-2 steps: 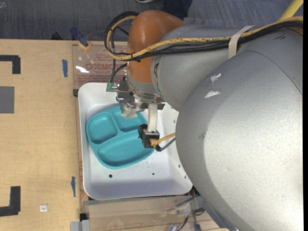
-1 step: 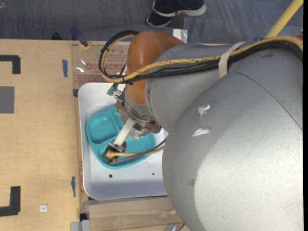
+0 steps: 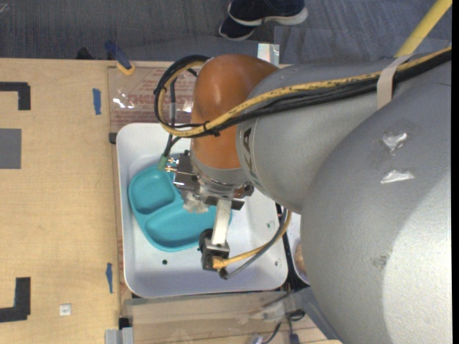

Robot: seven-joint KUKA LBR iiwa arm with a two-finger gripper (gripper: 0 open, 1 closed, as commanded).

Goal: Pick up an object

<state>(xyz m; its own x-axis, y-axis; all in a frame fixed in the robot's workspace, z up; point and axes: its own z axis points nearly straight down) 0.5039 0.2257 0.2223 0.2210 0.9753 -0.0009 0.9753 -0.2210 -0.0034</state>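
Nearest the lens: arm (image 3: 344, 170), one, grey with an orange band, reaching in from the right and covering much of the bench; it hangs over the bin so that its wrist points down at the dish.
Below the wrist: gripper (image 3: 197, 205), one, low inside the bin, right at the teal dish's inner edge; I cannot tell how the pincer stands, since the wrist body hides it from above.
Cabling: black and yellow leads loop round the orange band and trail past the wrist, probably slack left for turning.
Task's thing: teal dish (image 3: 159, 210), one, two-lobed and shallow, lying flat on the bin's floor toward its left side, partly under the gripper.
Container: white bin (image 3: 136, 264), one in plain sight, holding the dish; a second shows as a sliver by the arm, I judge.
Bench: tan board (image 3: 54, 192), with black marks and blue tape tabs.
Farthest: shoes (image 3: 267, 6), one pair, on the grey floor beyond.
Step, as I judge it: descent or grasp on the dish, not yet a lift.
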